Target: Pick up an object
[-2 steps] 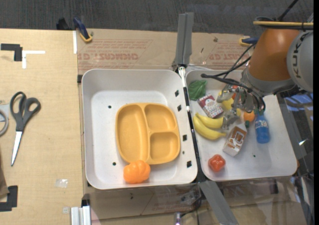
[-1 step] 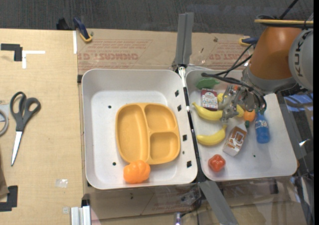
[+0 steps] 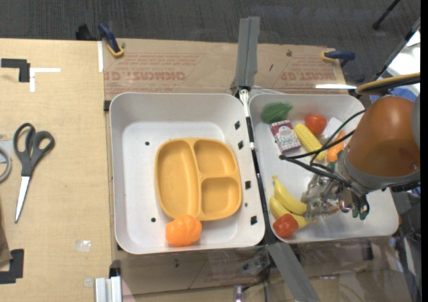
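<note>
1. The gripper (image 3: 326, 202) sits low in the right bin (image 3: 374, 227), just to the right of the bananas (image 3: 286, 202). Its metal parts and cables are a tangle from this angle, and I cannot tell whether it is open or closed, or whether anything is in it.
2. The arm's orange band (image 3: 386, 139) covers the right side of that bin, with the grey wrist below it.
3. Objects in the right bin: a green leafy piece (image 3: 276, 112) at the back, a small red and white carton (image 3: 286, 137) beside a corn cob (image 3: 307, 137), a red tomato (image 3: 315, 123) behind the corn, the yellow bananas toward the front, and a red round fruit (image 3: 285, 226) touching the bananas' lower end. An orange item (image 3: 332, 154) peeks out at the arm's edge.
4. The carton carries print, but it is too small to read.
5. The left bin (image 3: 127, 180) holds a yellow three-compartment plate (image 3: 198, 179); an orange fruit (image 3: 183, 230) lies at the plate's front edge.
6. Behind the bins lies brown cardboard (image 3: 167, 70) with red lettering that appears reversed or upside down; I cannot read it with confidence.
7. Two blue clamps (image 3: 111, 39) pin the cardboard's back corners.
8. Black-handled scissors (image 3: 28, 160) rest on the wooden bench (image 3: 53, 227), well to the left of the bins.
</note>
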You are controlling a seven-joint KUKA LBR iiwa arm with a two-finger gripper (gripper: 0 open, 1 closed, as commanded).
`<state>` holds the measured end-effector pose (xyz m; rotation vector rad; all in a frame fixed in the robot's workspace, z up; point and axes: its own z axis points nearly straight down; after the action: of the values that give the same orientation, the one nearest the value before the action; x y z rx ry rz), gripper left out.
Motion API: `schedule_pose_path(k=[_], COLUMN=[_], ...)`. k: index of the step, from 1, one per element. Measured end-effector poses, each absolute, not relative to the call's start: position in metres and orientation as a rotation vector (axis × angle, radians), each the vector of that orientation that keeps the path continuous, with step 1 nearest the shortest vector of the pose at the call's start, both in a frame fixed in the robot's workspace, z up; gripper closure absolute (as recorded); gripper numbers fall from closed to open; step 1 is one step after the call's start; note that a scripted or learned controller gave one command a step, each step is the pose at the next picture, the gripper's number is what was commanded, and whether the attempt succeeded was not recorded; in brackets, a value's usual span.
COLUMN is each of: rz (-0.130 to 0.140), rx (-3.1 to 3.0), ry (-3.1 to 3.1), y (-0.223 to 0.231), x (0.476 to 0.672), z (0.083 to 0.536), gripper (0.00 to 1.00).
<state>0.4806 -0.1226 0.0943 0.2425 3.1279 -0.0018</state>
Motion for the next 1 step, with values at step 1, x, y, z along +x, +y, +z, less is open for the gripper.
schedule_pose_path(k=[1], rz=[-0.005], rx=[-0.11], ry=[3.133], y=[-0.2225], x=[0.4799], z=[0.0949], gripper=[1.0])
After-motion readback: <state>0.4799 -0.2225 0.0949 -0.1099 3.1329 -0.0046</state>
